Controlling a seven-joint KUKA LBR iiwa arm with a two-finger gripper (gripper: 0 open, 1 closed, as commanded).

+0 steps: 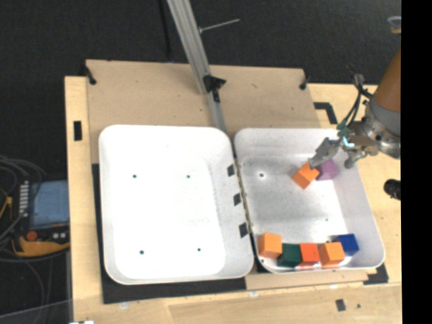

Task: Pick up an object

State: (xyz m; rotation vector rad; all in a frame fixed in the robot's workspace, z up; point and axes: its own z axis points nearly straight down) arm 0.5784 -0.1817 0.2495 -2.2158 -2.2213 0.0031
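My gripper (pixel 336 158) reaches in from the right over the upper part of the right bin (pixel 358 201). Its two fingers stand apart, so it is open. A purple block (pixel 329 171) lies on the bin floor just below and between the fingertips, not clamped. An orange block (pixel 305 175) sits tilted right against the purple one on its left, close to the left finger (pixel 321 154). Along the bin's front wall lies a row of blocks: orange (pixel 271 244), green (pixel 291 254), red-orange (pixel 309 252), orange (pixel 331 252) and blue (pixel 347 243).
The left bin (pixel 108 181) is beside the right one, with clips on the shared edge (pixel 237 198). A slanted metal rail (pixel 196 46) rises behind the bins. Cables and a blue box (pixel 47 204) lie off the bench at the left.
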